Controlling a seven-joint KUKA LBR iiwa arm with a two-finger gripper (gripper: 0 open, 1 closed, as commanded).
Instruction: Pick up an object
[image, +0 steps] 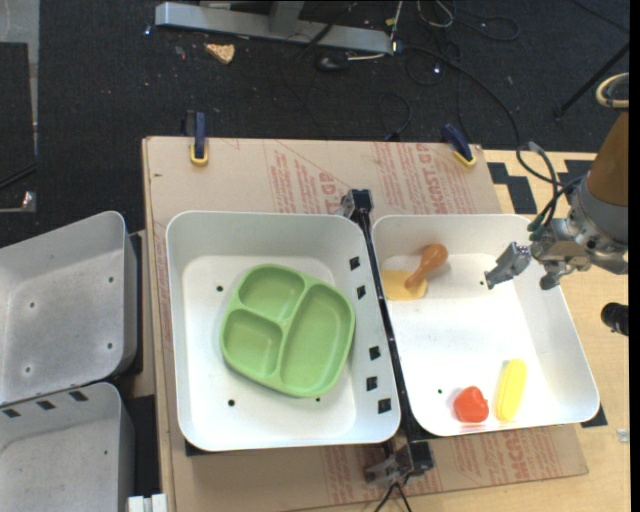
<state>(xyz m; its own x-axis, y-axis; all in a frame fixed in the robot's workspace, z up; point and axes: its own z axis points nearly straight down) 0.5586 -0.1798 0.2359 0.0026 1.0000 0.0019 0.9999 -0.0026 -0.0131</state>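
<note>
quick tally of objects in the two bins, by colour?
Green: 1, divided plate in the left bin
Tan/brown: 1, wooden scoop in the right bin
Red-orange: 1, small toy
Yellow: 1, corn-like piece
Total: 4

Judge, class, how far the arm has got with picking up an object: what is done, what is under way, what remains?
Done: nothing lifted; the wooden spoon, red item and yellow corn lie in the right bin, the green plate in the left bin. Under way: the gripper hangs over the right bin's far right side. Left: descend, grasp, lift.
</note>
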